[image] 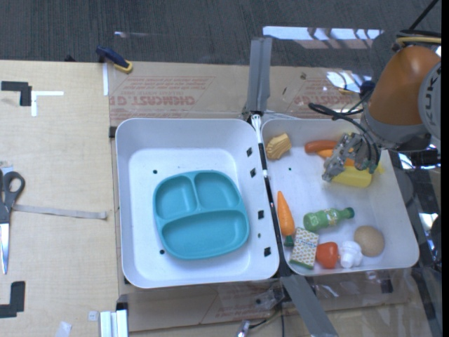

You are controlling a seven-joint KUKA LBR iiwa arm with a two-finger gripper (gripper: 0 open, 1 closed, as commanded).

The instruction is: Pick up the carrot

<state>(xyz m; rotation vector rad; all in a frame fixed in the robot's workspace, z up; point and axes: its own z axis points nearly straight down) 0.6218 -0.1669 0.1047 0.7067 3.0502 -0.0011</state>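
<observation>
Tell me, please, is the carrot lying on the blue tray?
No, the carrot lies in the right bin, while the blue tray sits in the left bin.

Orange carrot (285, 213) with green top; turquoise divided plate (201, 215) in white left bin (133, 209); white right bin (401, 216). Green bottle (327, 218), yellow block (353, 178), tan egg (370, 241), red tomato (326, 255), yellow corn piece (278, 146). Grey metallic gripper (345, 159) below orange arm band (407, 83). Pale wood-grain tabletop (56, 153).
</observation>
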